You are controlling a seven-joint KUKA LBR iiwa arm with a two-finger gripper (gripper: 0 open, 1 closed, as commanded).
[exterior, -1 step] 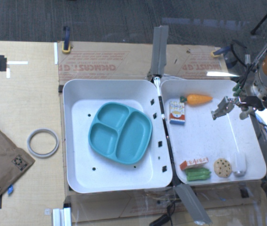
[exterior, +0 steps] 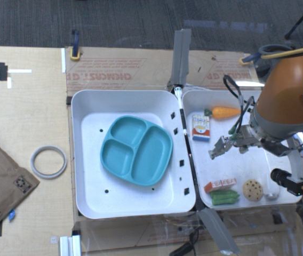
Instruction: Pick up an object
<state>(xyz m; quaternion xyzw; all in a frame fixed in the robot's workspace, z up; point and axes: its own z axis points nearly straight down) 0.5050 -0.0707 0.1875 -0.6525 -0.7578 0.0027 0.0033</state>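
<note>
The hand (exterior: 219,147) hangs over the right bin's (exterior: 258,167) bare middle, its grip too small to tell. Pickable things ring it: box (exterior: 200,127) at eleven o'clock, carrot (exterior: 226,112) at twelve, cookie (exterior: 253,189) at five.

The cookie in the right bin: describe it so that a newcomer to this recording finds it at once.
Start at the right bin, the one the arm reaches over. Along its near edge lie a red packet, a green item and the cookie, rightmost of the three. It alone is round, tan and dark-speckled.
</note>
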